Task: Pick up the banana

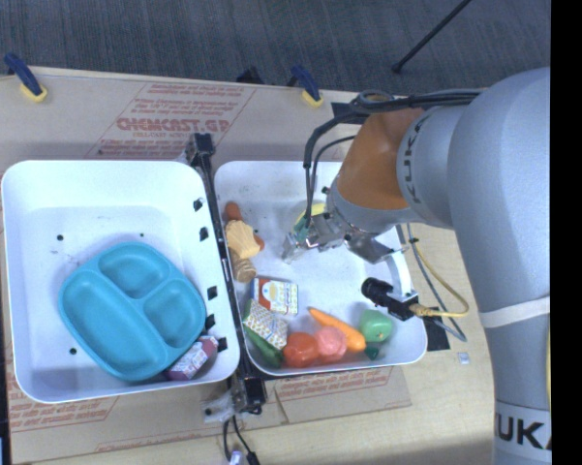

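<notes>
Grey arm (pixel 494 192), orange-banded, overhangs the right bin (pixel 271 177). Beneath its wrist, my pincer (pixel 305 240) sits low above the bin floor; its opening I cannot tell. Banana (pixel 319 208): a yellow sliver at the wrist edge, just above the pincer

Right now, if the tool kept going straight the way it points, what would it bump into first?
Probably the white floor of the right bin. The tool points down at a bare patch there, beside the bread-colored toy, though depth is hard to judge from above.

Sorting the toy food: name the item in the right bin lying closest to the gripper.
The tan bread-like piece by the left wall; the carrot and tomato lie farther from the gripper.
</notes>
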Tool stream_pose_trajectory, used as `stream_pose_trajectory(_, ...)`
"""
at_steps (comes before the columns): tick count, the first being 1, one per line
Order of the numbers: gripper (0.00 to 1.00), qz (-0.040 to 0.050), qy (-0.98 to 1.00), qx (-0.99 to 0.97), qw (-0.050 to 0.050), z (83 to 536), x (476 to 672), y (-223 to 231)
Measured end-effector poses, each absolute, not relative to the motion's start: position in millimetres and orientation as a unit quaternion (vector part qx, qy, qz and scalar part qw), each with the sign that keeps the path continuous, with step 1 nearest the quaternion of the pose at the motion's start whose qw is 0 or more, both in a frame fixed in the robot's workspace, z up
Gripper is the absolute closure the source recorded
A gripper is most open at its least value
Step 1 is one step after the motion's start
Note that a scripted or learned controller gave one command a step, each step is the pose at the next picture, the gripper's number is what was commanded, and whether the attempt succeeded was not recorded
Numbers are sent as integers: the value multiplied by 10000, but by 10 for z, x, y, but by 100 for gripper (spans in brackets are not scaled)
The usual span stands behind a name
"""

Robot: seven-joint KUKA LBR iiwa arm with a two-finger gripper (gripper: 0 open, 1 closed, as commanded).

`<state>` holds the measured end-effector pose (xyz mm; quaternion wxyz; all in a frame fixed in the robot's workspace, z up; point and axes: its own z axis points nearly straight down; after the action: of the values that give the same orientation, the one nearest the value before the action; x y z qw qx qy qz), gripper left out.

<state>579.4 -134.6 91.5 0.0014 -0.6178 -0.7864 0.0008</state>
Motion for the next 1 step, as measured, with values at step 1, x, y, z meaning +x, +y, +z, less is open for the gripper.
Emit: stream_pose_trajectory(1,0,7,-7863,-6178,13,915,5794,-1348)
